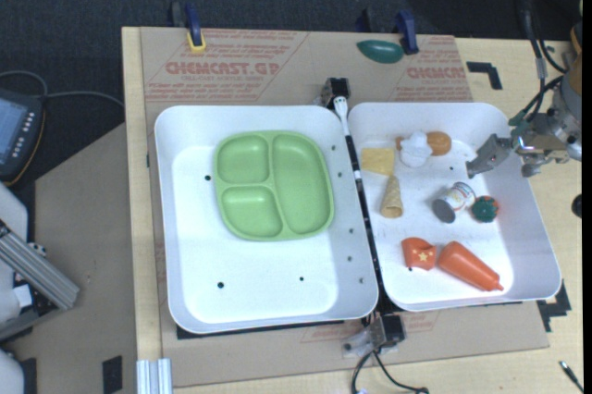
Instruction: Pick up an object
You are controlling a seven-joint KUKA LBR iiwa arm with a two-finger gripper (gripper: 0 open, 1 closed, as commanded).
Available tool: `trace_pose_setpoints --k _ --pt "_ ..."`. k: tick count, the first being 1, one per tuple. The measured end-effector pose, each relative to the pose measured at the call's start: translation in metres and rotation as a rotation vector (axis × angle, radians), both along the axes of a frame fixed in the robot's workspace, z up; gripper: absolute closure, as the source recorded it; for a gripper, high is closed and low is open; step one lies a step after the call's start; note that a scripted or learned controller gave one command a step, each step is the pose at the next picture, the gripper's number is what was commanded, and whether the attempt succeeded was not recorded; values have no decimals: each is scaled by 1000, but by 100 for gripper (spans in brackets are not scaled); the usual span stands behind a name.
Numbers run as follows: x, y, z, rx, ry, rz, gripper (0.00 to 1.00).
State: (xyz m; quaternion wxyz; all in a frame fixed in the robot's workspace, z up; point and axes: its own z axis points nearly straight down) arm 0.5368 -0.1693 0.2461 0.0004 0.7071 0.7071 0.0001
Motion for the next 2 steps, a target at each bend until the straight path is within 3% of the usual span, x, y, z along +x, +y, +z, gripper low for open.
trace_pose_setpoints --k 1,2 --pt "-6 2 -62 3 8 0 0" --pt "3 6 -114 3 7 1 0"
